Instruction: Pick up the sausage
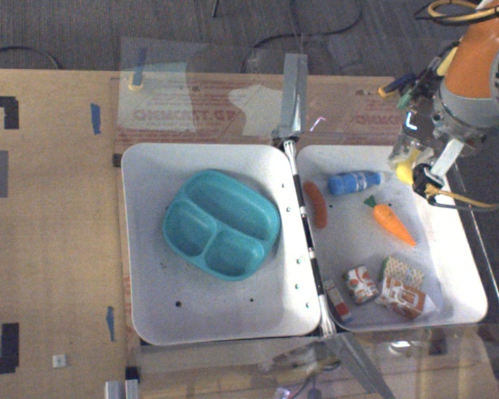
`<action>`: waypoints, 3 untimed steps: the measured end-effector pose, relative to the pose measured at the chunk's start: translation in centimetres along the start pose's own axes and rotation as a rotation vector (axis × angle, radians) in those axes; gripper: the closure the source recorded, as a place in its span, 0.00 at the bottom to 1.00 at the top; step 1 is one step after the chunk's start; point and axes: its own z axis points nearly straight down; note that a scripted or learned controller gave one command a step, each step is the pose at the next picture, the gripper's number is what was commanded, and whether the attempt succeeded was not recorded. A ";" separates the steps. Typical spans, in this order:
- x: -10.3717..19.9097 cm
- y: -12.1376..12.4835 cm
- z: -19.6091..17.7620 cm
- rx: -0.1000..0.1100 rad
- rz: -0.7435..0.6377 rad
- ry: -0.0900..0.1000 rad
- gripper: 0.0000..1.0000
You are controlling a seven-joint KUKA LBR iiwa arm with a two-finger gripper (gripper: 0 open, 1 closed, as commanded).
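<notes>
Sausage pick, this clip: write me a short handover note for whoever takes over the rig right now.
Gripper: over the top right corner of the right bin, nothing seen between its fingers; the view does not settle whether it is open or shut.
Sausage: lying in the right bin against its left wall, below and left of the blue bottle, untouched.
Nearby: carrot toward the bin's middle, small cartons at the front. Teal divided plate sits in the left bin.
Done: nothing yet.
Left: move across the bin to the sausage, descend, grasp, lift.
</notes>
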 end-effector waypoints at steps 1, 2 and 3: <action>3.3 0.8 -1.6 0.002 0.392 0.000 1.00; 7.3 -2.2 -2.9 0.005 0.653 -0.001 1.00; 11.7 -4.9 -3.3 0.003 0.898 0.001 1.00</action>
